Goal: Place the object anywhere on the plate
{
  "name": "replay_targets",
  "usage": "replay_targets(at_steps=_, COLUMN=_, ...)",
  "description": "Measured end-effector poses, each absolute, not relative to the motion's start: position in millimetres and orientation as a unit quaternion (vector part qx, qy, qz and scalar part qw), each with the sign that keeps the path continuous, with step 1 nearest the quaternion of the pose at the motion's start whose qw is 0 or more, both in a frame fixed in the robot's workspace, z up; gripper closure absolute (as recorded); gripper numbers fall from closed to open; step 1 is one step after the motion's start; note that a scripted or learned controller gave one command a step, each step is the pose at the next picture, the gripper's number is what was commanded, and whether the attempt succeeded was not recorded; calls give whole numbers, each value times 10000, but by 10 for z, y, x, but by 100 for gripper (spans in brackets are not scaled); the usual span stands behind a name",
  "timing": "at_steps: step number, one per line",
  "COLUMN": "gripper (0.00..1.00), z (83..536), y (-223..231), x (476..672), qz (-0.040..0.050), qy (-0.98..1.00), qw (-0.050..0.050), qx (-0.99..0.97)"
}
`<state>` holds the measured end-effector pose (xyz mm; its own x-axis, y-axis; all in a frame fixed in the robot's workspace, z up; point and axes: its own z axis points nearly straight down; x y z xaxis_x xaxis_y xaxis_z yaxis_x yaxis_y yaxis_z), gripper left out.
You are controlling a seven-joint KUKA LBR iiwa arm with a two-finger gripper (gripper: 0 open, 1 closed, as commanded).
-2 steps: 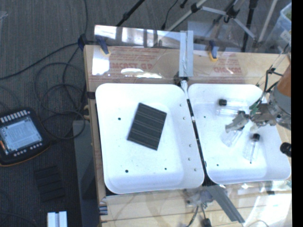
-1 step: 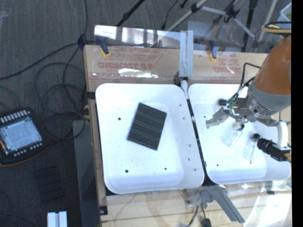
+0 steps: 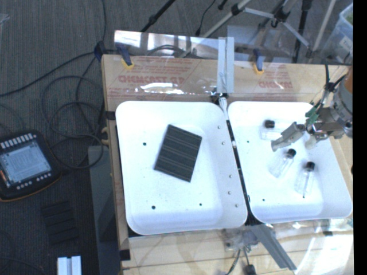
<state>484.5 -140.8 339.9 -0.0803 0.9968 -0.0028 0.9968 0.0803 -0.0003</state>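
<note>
A dark ribbed rectangular plate (image 3: 178, 152) lies tilted in the middle of the left bin (image 3: 135, 211). Three clear vials with black caps lie in the right bin (image 3: 332, 208): one near the back (image 3: 268, 130), one in the middle (image 3: 281, 165), and one further right (image 3: 304, 179). My gripper (image 3: 298, 139) hangs over the right bin, just above and between the back vial and the middle vial. Its fingers are spread, with one grey finger (image 3: 285, 136) pointing left. Nothing sits between them.
The two bins meet along a raised rim (image 3: 232, 159). A clear taped sheet (image 3: 172, 79) and clamps line the back of the bench. A teach pendant (image 3: 23, 165) and cables lie on the floor at left.
</note>
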Motion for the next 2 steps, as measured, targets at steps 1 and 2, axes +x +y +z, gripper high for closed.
replay_targets(at_steps=1, gripper=0, z=3398, y=-1410, x=4844, qz=-14, qy=7348, qw=8, qx=6783)
replay_targets(at_steps=2, gripper=0, z=3397, y=-1410, x=4844, qz=-14, qy=7348, qw=8, qx=6783)
